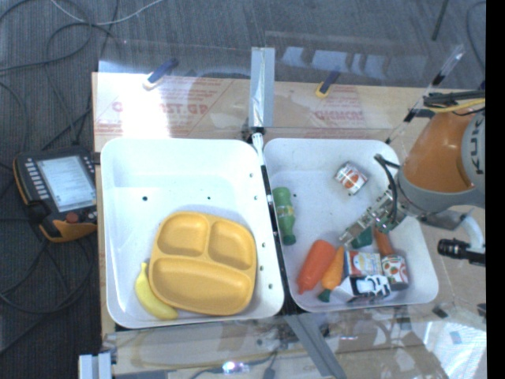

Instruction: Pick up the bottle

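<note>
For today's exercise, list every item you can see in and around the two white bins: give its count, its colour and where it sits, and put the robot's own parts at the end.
White bins: 2, white, side by side on the bench.
Divided plate: 1, yellow, left bin, near front.
Banana: 1, yellow, left bin, tucked under the plate's left edge.
Bottle: 1, green, right bin, along its left wall.
Carrots: 2, orange, right bin, front middle.
Can: 1, silver and red, right bin, towards the back.
Cartons: a cluster, white with red and black print, right bin, front right; count unclear.
Handheld control pendant: 1, black and orange, left of the bench.
Arm: 1, grey with orange band, from the right.
Gripper: 1, metallic, over the right bin, above the cartons.
</note>
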Robot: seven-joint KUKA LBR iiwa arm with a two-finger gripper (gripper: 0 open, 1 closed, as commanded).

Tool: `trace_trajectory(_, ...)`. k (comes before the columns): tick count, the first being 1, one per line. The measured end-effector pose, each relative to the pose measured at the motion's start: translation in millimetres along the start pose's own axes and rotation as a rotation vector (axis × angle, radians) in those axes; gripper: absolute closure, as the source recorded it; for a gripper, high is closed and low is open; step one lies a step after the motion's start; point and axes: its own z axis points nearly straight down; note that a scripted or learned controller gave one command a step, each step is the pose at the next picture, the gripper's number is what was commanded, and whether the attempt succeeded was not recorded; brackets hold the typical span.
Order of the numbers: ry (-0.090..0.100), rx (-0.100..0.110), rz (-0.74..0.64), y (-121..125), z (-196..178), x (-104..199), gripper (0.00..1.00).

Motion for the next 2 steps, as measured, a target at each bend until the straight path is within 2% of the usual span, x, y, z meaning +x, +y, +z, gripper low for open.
trace_trajectory(1,0.005,0.022,0.839,-13.8,-196.1,16.9,1.0)
trace_trajectory(2,0.008,0.027,0.928,25.9,-49.2,-2.4,1.0)
